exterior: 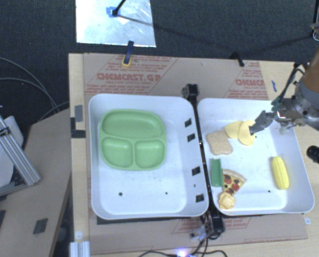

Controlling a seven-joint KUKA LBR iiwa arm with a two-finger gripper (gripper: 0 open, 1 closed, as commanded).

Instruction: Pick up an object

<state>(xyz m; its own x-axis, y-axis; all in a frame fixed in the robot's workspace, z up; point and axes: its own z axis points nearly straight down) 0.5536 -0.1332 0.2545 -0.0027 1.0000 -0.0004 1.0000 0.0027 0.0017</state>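
Note:
The right bin [298, 197] holds several toy foods. A pale yellow piece [234, 129] lies beside a brighter yellow piece [247, 136], with a tan toast-shaped slice [219, 143] to their left. Further forward are a corn cob [279, 172], a green strip [216, 172], a pizza slice [233, 181] and a small yellow lump [227, 200]. My gripper [257, 125] reaches in from the right and its tip sits right at the brighter yellow piece, touching or just above it. Nothing looks lifted off the bin floor.
The left bin [148, 197] holds a green divided plate [132, 139]. A black divider [201, 154] runs between the bins. Both bins rest on a cardboard sheet [164, 74]. A metal frame [9, 149] stands at the left.

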